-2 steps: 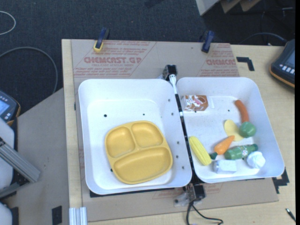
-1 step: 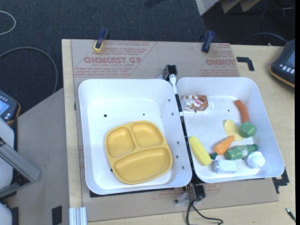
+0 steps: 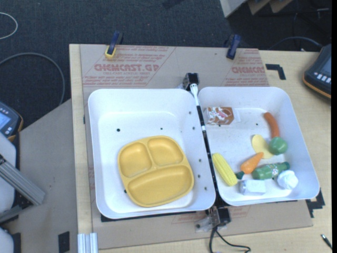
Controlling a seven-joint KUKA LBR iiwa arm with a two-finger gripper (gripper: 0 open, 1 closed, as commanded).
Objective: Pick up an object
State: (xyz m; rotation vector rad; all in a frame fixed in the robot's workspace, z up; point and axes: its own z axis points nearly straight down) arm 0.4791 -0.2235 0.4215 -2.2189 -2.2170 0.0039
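Lying diagonally in the right bin, corn cob, tip toward the near-right.

The right bin is crowded along its near and far-right parts, where the corn, carrot, bottle and sausage lie close together. Its middle floor lies bare. In the left bin, the yellow tray fills the near half.

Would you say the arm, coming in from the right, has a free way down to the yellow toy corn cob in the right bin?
Probably yes: the yellow toy corn cob lies uncovered by the right bin's left wall, apart from the orange toy carrot.
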